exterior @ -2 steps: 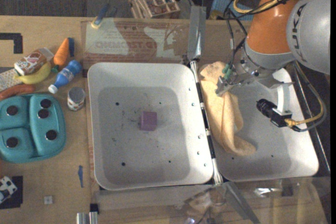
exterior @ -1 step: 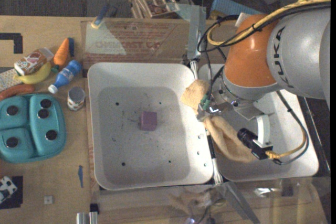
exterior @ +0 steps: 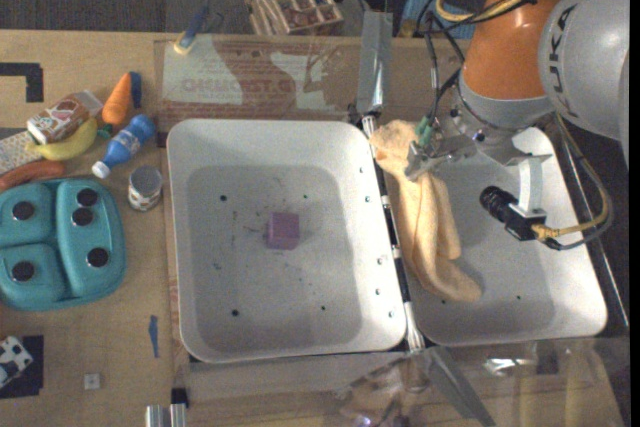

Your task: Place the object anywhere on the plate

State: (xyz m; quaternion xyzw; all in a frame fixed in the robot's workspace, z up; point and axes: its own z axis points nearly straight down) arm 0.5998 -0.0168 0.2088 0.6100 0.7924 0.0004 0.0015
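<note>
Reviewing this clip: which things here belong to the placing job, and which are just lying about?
Job:
gripper, at the top end of the yellow cloth in the right bin
purple block, alone in the left bin
I can't make out a plate.

Lying about, on the bench left of the bins:
teal tray
small can
blue bottle
banana
carrot

The wooden bench [exterior: 90, 65] carries two white bins: the left bin [exterior: 190, 165] and the right bin [exterior: 580, 310], side by side. Left of them lie a teal tray [exterior: 60, 265], banana [exterior: 65, 145], carrot [exterior: 120, 97], blue bottle [exterior: 125, 143] and small can [exterior: 145, 186].
</note>
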